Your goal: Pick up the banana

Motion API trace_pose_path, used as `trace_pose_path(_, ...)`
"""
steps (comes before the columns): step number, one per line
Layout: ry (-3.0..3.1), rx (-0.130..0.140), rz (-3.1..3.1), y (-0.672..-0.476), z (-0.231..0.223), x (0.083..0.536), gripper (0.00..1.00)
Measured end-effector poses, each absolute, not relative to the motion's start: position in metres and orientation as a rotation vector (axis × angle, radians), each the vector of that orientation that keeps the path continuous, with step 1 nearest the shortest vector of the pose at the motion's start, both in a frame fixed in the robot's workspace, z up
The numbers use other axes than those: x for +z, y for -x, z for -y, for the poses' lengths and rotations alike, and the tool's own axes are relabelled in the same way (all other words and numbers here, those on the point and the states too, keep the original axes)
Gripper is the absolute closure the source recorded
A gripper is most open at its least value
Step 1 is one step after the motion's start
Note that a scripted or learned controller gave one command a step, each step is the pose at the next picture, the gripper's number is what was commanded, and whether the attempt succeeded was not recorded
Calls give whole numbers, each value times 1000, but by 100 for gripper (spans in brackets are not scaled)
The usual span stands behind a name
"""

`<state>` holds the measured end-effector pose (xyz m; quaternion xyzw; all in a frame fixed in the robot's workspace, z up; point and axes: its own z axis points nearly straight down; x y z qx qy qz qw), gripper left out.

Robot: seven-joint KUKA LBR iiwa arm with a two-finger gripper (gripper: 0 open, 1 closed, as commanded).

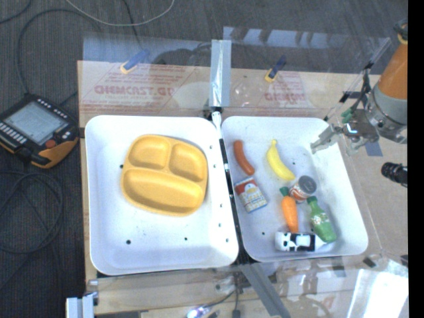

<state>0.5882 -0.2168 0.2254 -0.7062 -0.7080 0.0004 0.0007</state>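
From above, the banana (279, 161) lies in the right bin (351, 197), toward its back, between a sausage (243, 157) and a small tin (306, 185). The gripper (329, 138) hangs over that bin's far right corner, well apart from the banana; how its jaws stand, I cannot tell. A yellow divided plate (165, 174) sits in the left bin (106, 244).

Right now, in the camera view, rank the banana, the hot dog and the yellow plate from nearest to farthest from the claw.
From the claw at the right bin's upper right edge:
1. Banana, upper middle of the right bin.
2. Hot dog, left side of that bin.
3. Yellow plate, in the left bin.
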Motion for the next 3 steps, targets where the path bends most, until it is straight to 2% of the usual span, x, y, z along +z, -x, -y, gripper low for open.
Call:
trace_pose_path(1,1886,0,2515,-614,177,94,0)
trace_pose_path(2,1884,-5,2515,-615,175,103,100)
trace_pose_path(3,2035,2,2396,-637,129,206,100)
